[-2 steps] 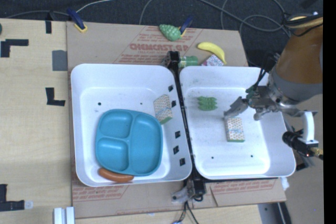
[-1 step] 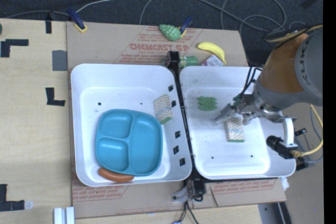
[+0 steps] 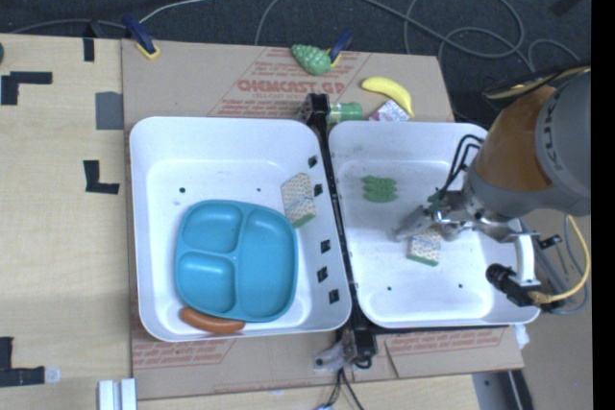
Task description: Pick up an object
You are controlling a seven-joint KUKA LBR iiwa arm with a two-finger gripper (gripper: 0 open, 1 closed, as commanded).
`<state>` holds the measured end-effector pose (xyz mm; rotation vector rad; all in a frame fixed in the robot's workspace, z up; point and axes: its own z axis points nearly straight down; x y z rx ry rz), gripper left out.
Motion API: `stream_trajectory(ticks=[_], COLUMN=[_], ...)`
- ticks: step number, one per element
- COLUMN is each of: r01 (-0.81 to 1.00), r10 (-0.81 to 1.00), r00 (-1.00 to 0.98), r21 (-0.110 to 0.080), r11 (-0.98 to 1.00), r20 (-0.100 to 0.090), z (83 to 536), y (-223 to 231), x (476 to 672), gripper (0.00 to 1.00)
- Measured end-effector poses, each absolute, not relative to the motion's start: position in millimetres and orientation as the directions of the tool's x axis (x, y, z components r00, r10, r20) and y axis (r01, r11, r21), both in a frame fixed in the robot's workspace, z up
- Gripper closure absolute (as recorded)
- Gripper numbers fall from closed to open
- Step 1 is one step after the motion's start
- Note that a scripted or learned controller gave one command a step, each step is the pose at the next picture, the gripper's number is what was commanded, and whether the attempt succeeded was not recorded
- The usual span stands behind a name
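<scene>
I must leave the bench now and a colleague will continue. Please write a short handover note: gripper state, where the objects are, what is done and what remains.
Gripper: low in the right bin, just above the small patterned block; nothing visibly between its fingers.
Right bin also holds a green piece.
Left bin: blue divided plate, orange sausage-shaped toy at its front edge, another patterned block.
Done: the arm is over the block.
Left: grasp and lift an object.

arm (image 3: 524, 154) from right, gripper (image 3: 423, 228) lowered
</scene>
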<state>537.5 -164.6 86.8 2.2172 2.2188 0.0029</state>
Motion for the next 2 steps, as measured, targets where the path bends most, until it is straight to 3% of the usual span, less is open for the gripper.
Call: stream_trajectory(ticks=[1,2], r01=[1.0,1.0], r10=[1.0,1.0], r00=[0.0,-0.002], r21=[0.006,0.005], r11=[0.0,0.002], r20=[-0.005,0.001], z=[96,86], y=[-166,-98], x=[537.5,563.1], gripper=[1.0,1.0])
